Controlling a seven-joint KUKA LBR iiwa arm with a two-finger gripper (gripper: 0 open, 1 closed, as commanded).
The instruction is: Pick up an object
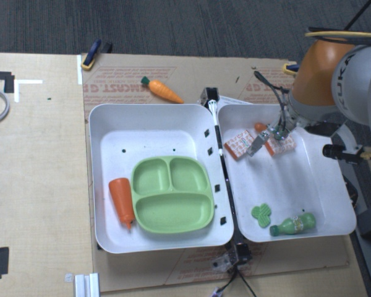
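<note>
Gripper (264, 140) low in the right bin (309, 184), toward eleven o'clock, among the snack packets (240, 143) (likely target, being nearest). Jaw state impossible to tell. Green bottle (294, 224) lying at six o'clock.

red-and-white packet (239, 143) | flat, tilted | right bin's (334, 224) upper left, near the divider

The arm (343, 73) runs off the right edge, and the hand (267, 138) is too small and blurry to read, covering part of the red-and-white packet (240, 144). Can't make out the packet's print either.
</note>
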